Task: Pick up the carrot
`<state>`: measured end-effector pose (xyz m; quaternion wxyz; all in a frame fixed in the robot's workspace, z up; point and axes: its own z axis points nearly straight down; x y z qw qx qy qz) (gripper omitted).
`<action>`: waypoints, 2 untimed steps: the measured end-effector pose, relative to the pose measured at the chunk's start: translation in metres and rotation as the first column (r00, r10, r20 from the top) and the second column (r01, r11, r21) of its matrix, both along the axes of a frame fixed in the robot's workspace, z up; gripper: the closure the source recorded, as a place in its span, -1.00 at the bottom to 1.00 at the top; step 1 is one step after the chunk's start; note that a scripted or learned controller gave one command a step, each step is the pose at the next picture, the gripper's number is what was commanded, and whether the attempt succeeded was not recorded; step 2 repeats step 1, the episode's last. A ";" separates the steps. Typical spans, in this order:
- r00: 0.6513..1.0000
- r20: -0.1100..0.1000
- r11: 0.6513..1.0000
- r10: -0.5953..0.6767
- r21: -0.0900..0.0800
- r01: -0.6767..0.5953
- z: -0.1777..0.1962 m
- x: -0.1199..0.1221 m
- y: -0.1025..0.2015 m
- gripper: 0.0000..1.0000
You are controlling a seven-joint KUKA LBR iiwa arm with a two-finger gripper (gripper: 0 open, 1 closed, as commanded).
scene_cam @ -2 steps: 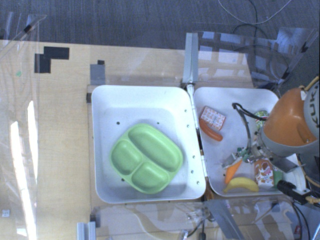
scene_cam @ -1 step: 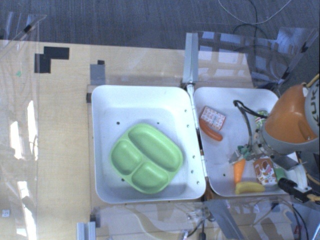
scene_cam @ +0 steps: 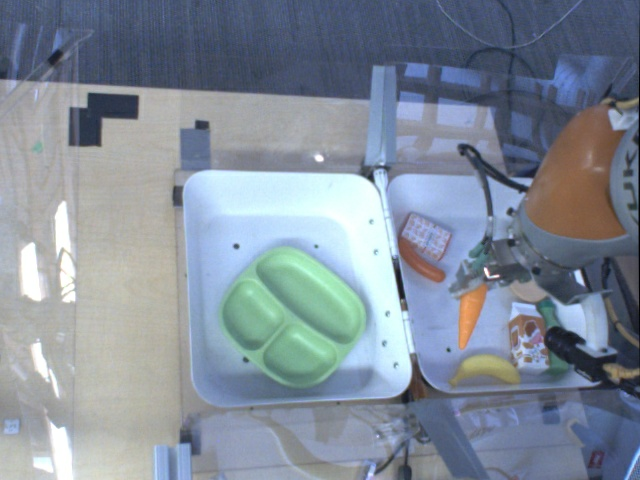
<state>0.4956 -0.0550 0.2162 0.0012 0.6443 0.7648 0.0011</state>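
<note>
The carrot point(scene_cam: 471, 314) lies in the right bin point(scene_cam: 432, 368), long axis near upright in view — thick end toward the jaws point(scene_cam: 484, 271), tip pointing at the banana point(scene_cam: 486, 370). Whether the jaws are open or gripping its top, I cannot tell.

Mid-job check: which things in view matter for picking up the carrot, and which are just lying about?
Job:
carrot, right bin
gripper, at the carrot's top end

Lying about:
banana
hot dog
waffle-patterned block
small carton
green divided plate, left bin
</note>
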 end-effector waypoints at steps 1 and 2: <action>0.999 -0.005 0.999 -0.038 0.000 0.038 -0.022 -0.008 0.041 1.00; 0.999 -0.005 0.999 -0.038 0.000 0.038 -0.022 -0.008 0.041 1.00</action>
